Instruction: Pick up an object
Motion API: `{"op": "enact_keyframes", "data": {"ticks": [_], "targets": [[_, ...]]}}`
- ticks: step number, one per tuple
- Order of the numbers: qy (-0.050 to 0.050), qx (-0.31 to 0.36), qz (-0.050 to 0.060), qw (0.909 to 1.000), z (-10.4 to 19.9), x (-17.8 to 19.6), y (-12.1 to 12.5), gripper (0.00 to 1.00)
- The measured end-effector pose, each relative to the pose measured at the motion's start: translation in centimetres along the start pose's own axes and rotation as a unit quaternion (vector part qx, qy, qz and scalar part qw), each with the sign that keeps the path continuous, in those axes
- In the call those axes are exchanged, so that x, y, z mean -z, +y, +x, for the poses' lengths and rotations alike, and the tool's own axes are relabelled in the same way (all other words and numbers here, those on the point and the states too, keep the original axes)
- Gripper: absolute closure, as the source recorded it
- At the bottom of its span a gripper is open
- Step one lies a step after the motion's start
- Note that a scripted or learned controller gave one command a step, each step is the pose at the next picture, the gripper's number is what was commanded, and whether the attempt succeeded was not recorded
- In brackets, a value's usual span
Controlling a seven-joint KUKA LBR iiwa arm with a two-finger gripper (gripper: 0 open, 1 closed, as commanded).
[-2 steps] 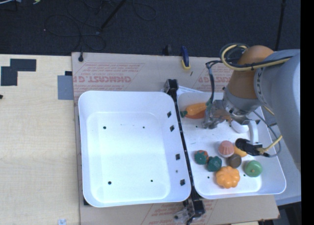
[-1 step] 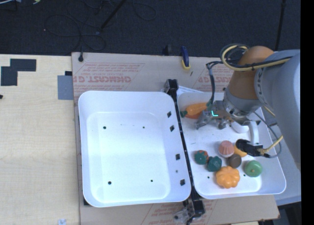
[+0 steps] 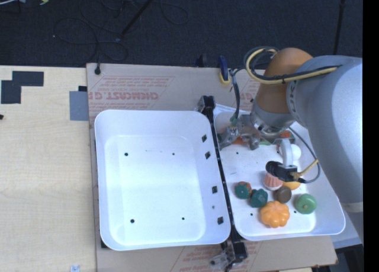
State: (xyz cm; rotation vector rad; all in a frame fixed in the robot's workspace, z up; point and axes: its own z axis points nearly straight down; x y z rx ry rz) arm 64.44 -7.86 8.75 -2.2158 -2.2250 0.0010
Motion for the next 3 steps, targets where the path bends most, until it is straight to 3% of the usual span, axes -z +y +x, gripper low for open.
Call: {"op": "enact_keyframes", "data": {"ticks": [1,2,3], "targets": [[-0.001,-0.002,0.0,1.0,-3.1,0.0,-0.1,0.0],[0.0,-0.002,0.001,1.0,-2.8,0.0,-0.1,0.0],[0.0,-0.002,0.001,1.0,-7.2,0.0,-0.1,0.0]]}}
